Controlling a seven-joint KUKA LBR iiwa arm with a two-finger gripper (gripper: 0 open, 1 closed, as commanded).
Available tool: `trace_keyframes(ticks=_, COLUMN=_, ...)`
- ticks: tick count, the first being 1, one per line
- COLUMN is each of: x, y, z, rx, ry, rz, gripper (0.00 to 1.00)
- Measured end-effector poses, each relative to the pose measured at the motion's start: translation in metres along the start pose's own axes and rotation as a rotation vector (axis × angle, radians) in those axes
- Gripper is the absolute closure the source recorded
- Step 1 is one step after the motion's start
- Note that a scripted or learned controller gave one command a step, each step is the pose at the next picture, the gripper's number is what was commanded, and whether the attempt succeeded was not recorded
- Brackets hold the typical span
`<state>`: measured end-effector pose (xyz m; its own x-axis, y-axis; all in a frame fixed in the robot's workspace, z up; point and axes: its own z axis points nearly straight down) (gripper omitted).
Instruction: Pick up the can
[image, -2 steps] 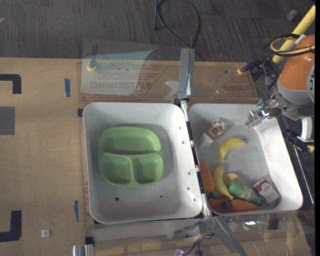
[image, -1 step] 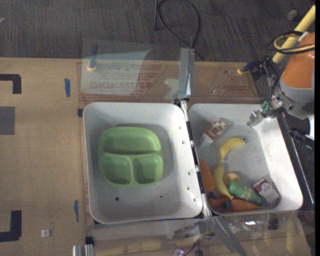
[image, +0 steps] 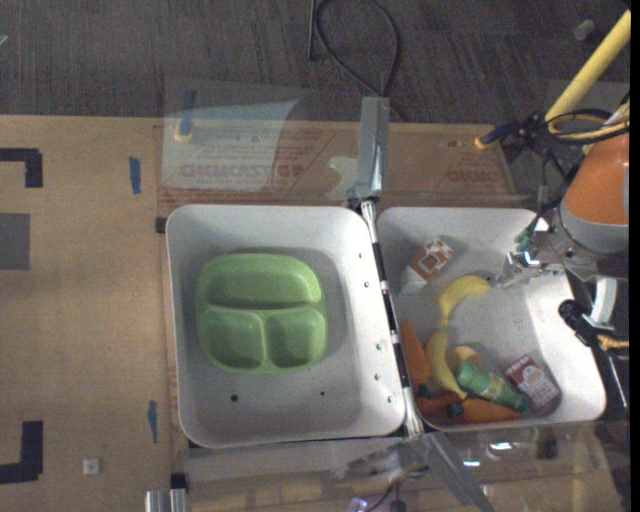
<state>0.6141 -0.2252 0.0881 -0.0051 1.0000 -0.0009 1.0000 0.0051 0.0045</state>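
— Two white bins side by side on the brown bench. Starting at the left?

— Yes. In the left bin, a green divided plate, lying flat near the middle, three compartments facing up.

— And across the divider, in the right bin?

— Crowded along its left and near sides. First an orange carrot against the divider wall. Up near the far left corner, a small red-and-white carton, tilted. Just right of the carrot, two bananas: one banana curving toward the carton, a second banana below it, pointing toward the near edge.

— The can?

— Further right. First a green bottle lying on its side, touching the lower banana's end, with more carrots beneath it along the near wall. Then the red-and-white can, on its side near the bin's near right corner, just beside the bottle.

— And the claw?

— Gripper over the far right part of that bin, well apart from the can, nothing seen in it. Apart or together: cannot tell. Above it, the arm with its orange band, coming in from the right.
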Motion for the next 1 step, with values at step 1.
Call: trace_keyframes(ticks=1, x=0.003, y=0.0031, z=-0.0525, rx=0.0, ry=-0.001, rz=-0.05, gripper=1.0)
